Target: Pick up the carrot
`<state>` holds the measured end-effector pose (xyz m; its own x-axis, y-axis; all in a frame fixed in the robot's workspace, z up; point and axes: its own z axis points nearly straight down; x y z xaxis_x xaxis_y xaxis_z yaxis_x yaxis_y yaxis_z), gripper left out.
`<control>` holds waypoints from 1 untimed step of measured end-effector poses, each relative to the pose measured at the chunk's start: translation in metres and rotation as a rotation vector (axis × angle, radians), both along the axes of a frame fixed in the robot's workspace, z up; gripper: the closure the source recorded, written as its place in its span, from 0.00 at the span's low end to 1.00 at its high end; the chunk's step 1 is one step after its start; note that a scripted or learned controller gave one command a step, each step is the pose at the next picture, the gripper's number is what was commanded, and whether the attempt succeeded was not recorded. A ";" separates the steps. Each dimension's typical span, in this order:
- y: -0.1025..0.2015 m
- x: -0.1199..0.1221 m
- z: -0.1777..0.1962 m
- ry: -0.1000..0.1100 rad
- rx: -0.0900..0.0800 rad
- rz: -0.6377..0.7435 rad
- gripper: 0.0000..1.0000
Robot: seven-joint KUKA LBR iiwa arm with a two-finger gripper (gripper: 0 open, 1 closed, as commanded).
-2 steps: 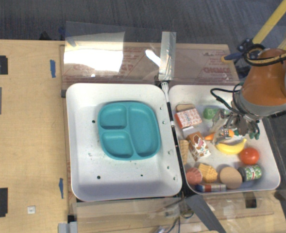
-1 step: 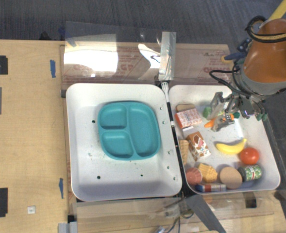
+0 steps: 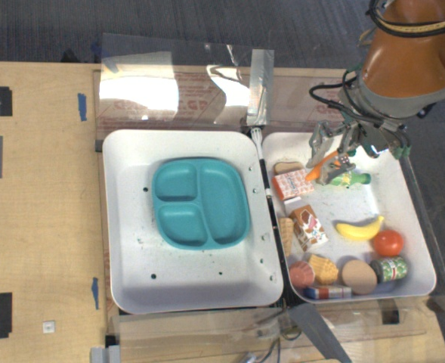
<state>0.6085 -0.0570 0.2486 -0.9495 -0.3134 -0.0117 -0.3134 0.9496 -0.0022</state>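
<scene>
The carrot [image 3: 320,167] is a small orange piece with green leaves [image 3: 353,178], lying at a slant in the upper part of the right bin [image 3: 412,203]. My gripper [image 3: 332,154] hangs under the orange wrist band, right over the carrot. Its fingers [image 3: 319,138] stand on either side of the orange body and are shut on it. The green leaves stick out to the gripper's lower right. I cannot tell whether the carrot still touches the bin floor.
Just left of the carrot are a red-and-white box [image 3: 292,184] and a brown bun [image 3: 286,167]. Below lie a small carton [image 3: 309,227], banana [image 3: 358,229], tomato [image 3: 388,242], green can [image 3: 392,269] and several other toy foods. A teal divided plate [image 3: 202,203] sits in the left bin [image 3: 124,225].
</scene>
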 end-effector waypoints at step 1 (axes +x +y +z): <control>0.084 -0.067 -0.066 0.014 0.003 0.022 1.00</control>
